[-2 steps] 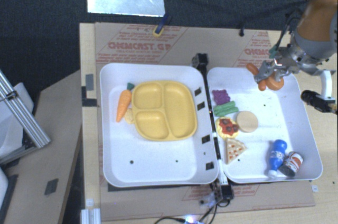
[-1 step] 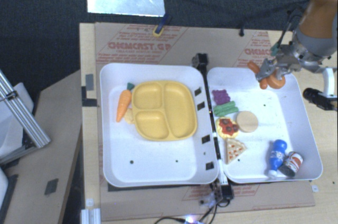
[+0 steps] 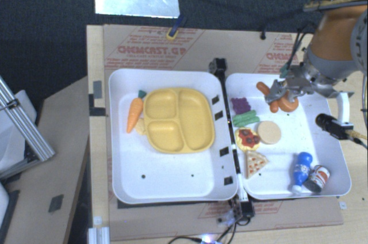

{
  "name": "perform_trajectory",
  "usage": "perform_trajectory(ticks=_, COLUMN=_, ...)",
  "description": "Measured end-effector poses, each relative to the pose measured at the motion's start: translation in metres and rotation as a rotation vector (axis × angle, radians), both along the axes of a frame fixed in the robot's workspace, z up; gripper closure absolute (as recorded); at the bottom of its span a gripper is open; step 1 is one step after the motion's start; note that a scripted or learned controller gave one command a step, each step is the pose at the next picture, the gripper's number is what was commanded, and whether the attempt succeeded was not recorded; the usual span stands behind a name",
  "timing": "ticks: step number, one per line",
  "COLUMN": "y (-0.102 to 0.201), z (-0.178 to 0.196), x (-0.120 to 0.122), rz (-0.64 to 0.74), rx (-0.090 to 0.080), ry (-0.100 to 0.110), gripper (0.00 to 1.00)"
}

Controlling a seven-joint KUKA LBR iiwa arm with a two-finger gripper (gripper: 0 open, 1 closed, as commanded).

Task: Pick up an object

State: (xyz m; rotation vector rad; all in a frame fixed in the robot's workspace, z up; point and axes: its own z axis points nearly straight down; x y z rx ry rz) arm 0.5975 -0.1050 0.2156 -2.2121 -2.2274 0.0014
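1. The counter is carrying two white bins side by side, its left part running out of frame.
2. The left bin is holding a yellow divided plate with a carrot touching its left rim.
3. The arm is reaching over the right bin, cut off at the right edge.
4. The end effector is hanging over an orange-red hot dog near the right bin's far edge, hiding part of it; whether it is spread or pinching cannot be told.

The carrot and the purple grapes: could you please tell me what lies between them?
In the camera view, the yellow divided plate lies between the carrot and the purple grapes, along with the black divider where the two bins meet.
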Motion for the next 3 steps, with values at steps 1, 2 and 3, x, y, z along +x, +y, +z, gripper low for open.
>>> perform_trajectory(ticks=1, y=0.049, z=-0.001, x=-0.030, rz=0.001, rx=0.001, ry=0.000, gripper=1.00)
perform_trajectory(ticks=2, y=0.057, z=0.002, x=-0.035, rz=-0.001, rx=0.000, ry=-0.001, gripper=1.00)
perform_trajectory(ticks=3, y=0.060, z=0.014, x=-0.034, rz=-0.001, rx=-0.001, ry=-0.005, gripper=1.00)
